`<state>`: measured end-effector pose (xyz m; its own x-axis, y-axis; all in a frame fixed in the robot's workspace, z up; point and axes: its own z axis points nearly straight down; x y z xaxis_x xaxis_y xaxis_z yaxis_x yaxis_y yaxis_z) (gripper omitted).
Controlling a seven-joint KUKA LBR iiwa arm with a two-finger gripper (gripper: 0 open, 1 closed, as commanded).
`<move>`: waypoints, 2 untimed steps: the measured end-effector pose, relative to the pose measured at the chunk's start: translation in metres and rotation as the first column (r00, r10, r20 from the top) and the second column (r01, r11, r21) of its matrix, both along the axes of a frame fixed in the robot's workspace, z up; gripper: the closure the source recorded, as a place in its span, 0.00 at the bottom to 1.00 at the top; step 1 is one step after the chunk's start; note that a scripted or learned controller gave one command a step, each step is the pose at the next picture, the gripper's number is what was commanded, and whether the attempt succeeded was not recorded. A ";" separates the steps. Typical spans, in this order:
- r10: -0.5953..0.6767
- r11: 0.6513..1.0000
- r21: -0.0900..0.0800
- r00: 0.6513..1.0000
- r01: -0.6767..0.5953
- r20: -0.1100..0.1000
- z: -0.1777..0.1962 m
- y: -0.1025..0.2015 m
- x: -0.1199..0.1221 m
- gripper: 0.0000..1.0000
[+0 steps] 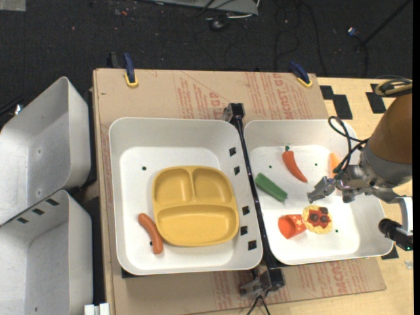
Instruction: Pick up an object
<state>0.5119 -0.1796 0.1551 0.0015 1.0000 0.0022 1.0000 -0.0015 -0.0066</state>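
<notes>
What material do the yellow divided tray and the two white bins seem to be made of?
The yellow divided tray looks like moulded plastic with a matte finish: uniform colour, rounded compartment ridges. The two white bins look like smooth, slightly glossy plastic with soft rounded rims, though thin coated metal cannot be excluded.

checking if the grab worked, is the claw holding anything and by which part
Nothing is held. The claw hangs over the right bin, above the tart, with no item between its fingers.
</notes>
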 end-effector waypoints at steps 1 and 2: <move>0.001 1.000 0.000 1.000 -0.001 0.001 -0.044 0.005 0.000 0.00; -0.001 1.000 -0.002 1.000 0.001 0.007 -0.031 0.004 0.001 1.00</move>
